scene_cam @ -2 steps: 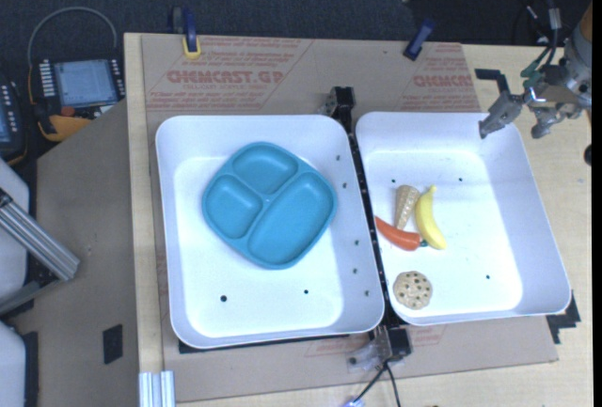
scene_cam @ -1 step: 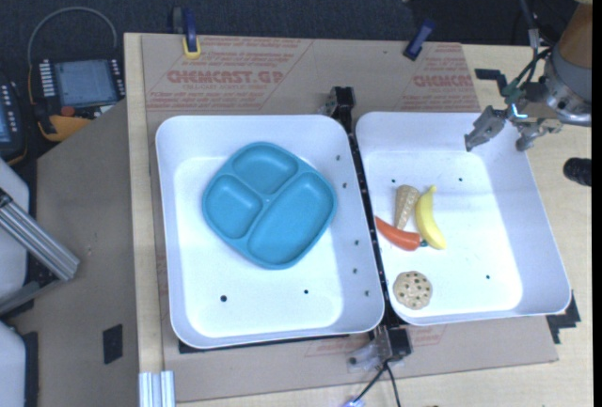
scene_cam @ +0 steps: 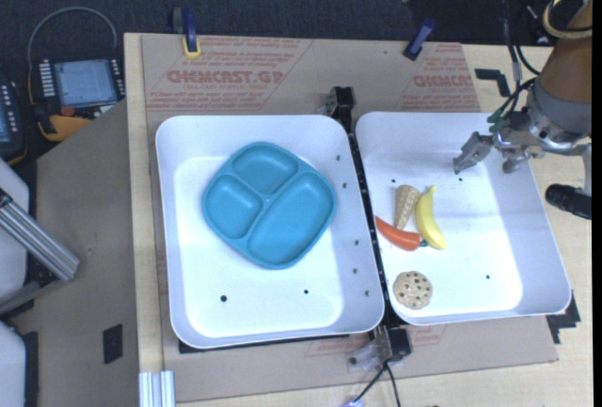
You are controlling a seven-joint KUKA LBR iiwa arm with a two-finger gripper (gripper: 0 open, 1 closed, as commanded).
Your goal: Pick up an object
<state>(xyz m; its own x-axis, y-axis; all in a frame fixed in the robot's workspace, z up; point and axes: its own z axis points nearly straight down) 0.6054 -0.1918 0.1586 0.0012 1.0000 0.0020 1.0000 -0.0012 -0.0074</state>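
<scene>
The right bin (scene_cam: 527,236) holds a yellow banana (scene_cam: 430,219), a beige cone-shaped piece (scene_cam: 404,201), a red-orange pepper (scene_cam: 397,235) and a round cookie (scene_cam: 412,289), all in its left half. My gripper (scene_cam: 490,157) hovers over the bin's far right part, up and to the right of the banana. Its two grey fingers (scene_cam: 468,156) are spread open with nothing between them.
The left bin (scene_cam: 188,292) holds a blue divided plate (scene_cam: 269,205). A black divider with clamps (scene_cam: 340,101) runs between the bins. A pendant with a screen (scene_cam: 85,82) lies off the bench at the far left.
</scene>
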